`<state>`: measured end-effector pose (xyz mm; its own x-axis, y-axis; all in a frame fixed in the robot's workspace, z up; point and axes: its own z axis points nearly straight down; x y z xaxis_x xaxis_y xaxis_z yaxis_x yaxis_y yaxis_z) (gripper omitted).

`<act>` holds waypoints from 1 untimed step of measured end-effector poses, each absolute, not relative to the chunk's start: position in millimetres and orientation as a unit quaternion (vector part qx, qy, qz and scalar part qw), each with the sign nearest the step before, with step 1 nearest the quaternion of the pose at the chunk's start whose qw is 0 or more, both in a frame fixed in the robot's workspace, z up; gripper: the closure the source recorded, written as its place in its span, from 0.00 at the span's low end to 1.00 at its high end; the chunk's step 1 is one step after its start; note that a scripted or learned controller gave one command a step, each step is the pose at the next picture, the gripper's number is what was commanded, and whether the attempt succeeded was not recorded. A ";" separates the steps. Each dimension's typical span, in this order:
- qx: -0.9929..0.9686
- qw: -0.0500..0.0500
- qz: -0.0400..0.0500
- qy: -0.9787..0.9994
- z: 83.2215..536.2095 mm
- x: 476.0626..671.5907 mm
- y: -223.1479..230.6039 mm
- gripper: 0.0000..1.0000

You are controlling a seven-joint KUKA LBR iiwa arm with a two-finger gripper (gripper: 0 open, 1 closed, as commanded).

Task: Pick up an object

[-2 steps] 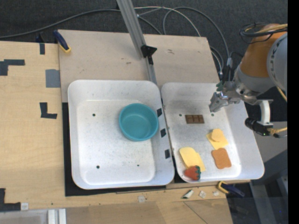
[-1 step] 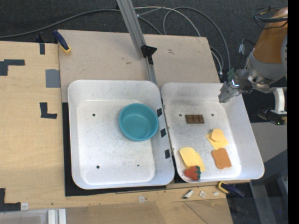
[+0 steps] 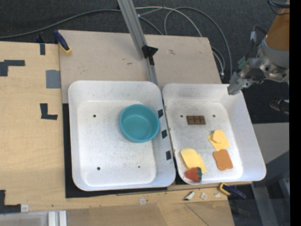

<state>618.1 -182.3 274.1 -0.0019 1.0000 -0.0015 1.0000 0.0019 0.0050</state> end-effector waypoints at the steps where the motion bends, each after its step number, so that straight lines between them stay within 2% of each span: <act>1: 0.705 -0.001 0.000 0.709 278.4 605.3 -131.8 1.00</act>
